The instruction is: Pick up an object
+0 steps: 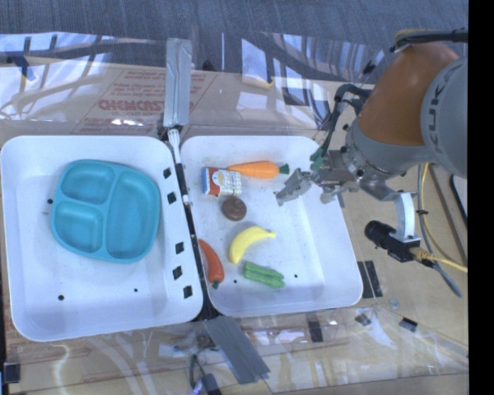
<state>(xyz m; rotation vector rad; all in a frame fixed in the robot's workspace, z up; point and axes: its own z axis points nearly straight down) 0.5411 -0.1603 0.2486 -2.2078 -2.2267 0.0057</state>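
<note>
White plastic forms the right bin (pixel 329 278), and every place below is given against it. On its near part, toward the front rim, lies a green pepper-like piece (pixel 263 275), flat on the floor. At the bin's left wall, partly against the divider, sits a red chilli-shaped toy (pixel 213 262), lengthwise along the wall. Just beyond the green piece, about mid-floor, a yellow banana (pixel 250 242) lies curved, apart from both. Farther in, a small brown round object (pixel 234 209) rests left of centre. Beyond it, a small carton with a red and white label (pixel 221 181) lies near the left wall, and an orange carrot (pixel 256 169) stretches from it toward the bin's middle, its green top pointing right; whether carton and carrot touch cannot be told.

Over the bin's right half, level with the carrot, the gripper (pixel 295 188) hangs at the end of the grey arm (pixel 412 105) with its orange band. Nothing is seen between its fingers, and their spacing cannot be made out from this angle.

Left of the right bin lies the left bin (pixel 33 303), and on its floor a teal divided plate (pixel 106 210).
</note>
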